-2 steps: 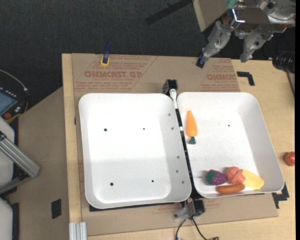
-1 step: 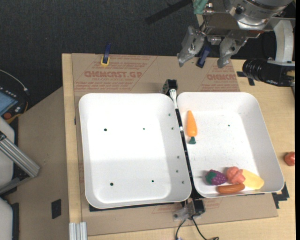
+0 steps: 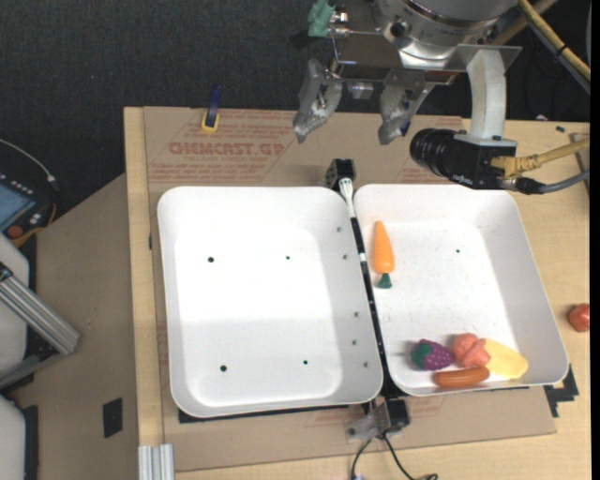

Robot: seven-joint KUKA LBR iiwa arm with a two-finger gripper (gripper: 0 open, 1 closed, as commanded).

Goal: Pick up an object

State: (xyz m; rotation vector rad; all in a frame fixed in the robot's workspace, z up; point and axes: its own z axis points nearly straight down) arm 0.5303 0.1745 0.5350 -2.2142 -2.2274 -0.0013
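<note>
Hanging open above the bins (image 3: 187, 281) — jaws (image 3: 349, 117) grip nothing.

**One fixed camera, high, slanted down**

Mounted above the bench (image 3: 141, 281), looking down at a slant rather than straight overhead. Far enough back to take in both bins whole: left bin (image 3: 187, 216) and right bin (image 3: 525, 272) side by side across mid-frame, seam running near centre. Bench edges seen left and bottom; dark floor beyond the far edge at top. Near rims lower in frame, far rims higher. Arm (image 3: 441, 28) entering at top right, cropped by the upper edge, so wrist closest to the lens. Gripper (image 3: 352, 117) hanging above the far bench strip, behind the bins.
</note>
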